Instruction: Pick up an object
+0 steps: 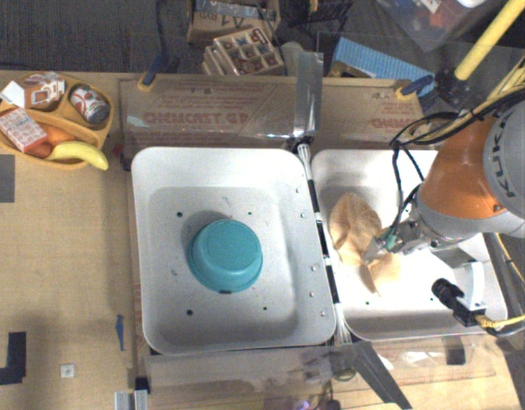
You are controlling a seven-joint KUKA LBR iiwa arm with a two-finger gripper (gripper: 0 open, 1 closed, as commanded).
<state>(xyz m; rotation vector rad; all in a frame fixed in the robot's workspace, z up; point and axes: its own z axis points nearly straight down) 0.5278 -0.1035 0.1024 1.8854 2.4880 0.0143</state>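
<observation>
Clutter on the far left of the tabletop, a yellow dish (32,154) of toy food with a banana (78,154), is well apart from the work, so you can ignore it. Next comes the left bin (160,186), which carries a teal bowl (226,254) lying mouth down near its middle. The bowl is well away from the gripper.

The thing that matters lies in the right bin (407,306): a flat tan piece (352,222) against the bin's left side. It looks pale, soft and limp, like cloth or a thin pad. The far part is broad and rounded, and a narrower lobe trails toward the near side. Its long axis runs far to near, slanting a little to the right as it comes near.

The gripper (384,246) sits over the right edge of this piece, where the broad part narrows. The bulk of the piece therefore lies to the left of the jaws and slightly farther off. You cannot tell whether the jaws are spread or pinching it, because the wrist hides them. The arm (458,186) reaches in from the right. In my judgement, a lift here would catch only the edge.
</observation>
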